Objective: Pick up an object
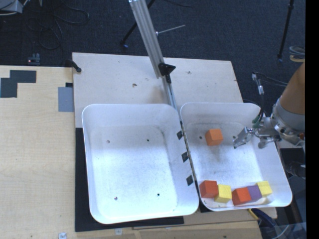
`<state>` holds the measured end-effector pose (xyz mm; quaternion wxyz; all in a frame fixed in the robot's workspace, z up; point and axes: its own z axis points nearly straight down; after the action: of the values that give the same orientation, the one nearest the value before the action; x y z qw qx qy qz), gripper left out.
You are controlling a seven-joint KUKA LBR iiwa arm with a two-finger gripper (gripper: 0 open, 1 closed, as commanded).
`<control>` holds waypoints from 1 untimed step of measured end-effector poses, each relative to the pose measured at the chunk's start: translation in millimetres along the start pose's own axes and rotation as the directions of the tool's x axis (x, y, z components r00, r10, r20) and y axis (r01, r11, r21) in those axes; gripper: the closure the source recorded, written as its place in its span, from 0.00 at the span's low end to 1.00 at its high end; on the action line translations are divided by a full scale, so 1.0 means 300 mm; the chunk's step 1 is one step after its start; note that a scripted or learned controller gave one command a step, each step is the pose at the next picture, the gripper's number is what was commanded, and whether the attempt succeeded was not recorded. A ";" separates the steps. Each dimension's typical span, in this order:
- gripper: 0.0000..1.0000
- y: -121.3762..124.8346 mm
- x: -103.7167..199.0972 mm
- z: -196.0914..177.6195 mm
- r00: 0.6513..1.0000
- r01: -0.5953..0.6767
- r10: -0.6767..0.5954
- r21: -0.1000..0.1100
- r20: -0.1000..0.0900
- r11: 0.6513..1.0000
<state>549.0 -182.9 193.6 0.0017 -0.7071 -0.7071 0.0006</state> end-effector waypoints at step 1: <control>0.00 0.189 0.149 0.346 1.000 0.002 -0.002 -0.004 0.002 1.000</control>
<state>605.3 -138.1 89.5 -0.0002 -0.7063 -0.7079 -0.0001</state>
